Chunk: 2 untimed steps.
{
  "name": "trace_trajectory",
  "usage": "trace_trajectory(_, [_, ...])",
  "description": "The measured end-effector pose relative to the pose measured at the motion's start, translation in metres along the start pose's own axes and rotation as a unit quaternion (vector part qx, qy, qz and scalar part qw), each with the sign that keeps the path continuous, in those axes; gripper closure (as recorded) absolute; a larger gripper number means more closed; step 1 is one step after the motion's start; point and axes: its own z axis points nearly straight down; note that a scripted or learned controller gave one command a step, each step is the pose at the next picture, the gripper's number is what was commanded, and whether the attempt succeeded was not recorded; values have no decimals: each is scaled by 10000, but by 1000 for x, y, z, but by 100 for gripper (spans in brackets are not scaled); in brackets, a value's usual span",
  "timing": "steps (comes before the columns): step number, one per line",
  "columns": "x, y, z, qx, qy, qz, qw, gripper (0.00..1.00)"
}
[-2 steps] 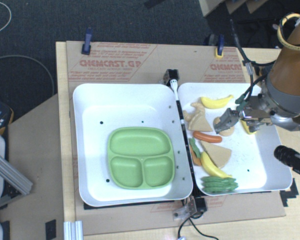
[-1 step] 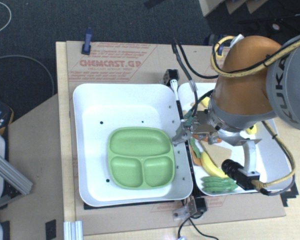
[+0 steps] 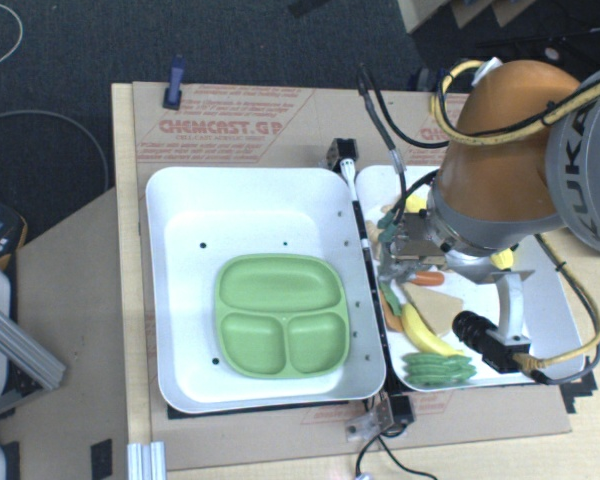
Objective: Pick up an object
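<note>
The two-finger gripper (image 3: pixel 395 253) is seen low in the right white bin (image 3: pixel 550 298), beside a yellow plastic banana (image 3: pixel 425 333); its state cannot be told.

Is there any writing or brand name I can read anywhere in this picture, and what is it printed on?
"CHEMCAST G P", in large red letters on the brown protective sheet covering the bench, behind the left bin.
Smaller red lines under it: too blurred to read.
"KU", grey raised letters on the arm, cut off at the picture's edge.
</note>
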Motion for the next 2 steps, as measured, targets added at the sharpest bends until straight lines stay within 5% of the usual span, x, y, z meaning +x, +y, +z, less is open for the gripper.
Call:
trace_trajectory(1, [-25, 1, -119, -75, -1, 1, 10000, 100])
trace_trajectory(2, [9, -1, -51, 39, 1, -15, 10000, 100])
